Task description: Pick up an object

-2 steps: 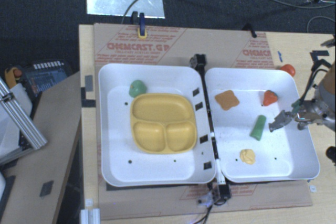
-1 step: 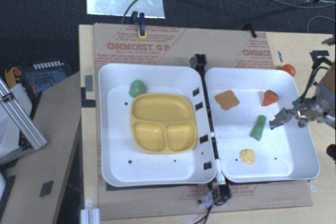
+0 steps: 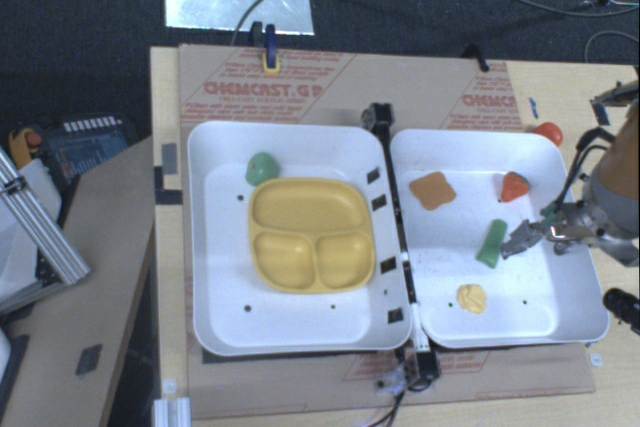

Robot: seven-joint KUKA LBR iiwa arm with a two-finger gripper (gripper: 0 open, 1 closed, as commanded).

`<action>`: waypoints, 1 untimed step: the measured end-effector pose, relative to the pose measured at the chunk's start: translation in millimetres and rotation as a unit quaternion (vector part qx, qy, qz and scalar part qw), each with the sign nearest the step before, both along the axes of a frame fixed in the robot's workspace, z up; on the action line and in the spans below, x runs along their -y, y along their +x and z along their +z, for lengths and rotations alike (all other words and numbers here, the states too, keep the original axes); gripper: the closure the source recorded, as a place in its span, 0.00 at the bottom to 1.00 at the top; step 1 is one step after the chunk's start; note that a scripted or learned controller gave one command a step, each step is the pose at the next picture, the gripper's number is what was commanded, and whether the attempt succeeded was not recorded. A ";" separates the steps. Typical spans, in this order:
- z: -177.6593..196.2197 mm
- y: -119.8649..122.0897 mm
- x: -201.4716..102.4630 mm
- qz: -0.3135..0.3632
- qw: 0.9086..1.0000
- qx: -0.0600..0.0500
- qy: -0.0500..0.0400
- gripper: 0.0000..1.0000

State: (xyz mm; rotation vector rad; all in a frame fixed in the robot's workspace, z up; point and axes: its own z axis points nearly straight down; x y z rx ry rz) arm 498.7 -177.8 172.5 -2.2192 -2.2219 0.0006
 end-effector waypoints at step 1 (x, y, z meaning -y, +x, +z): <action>-62.2 1.1 -3.1 0.000 1.000 -0.001 0.000 0.00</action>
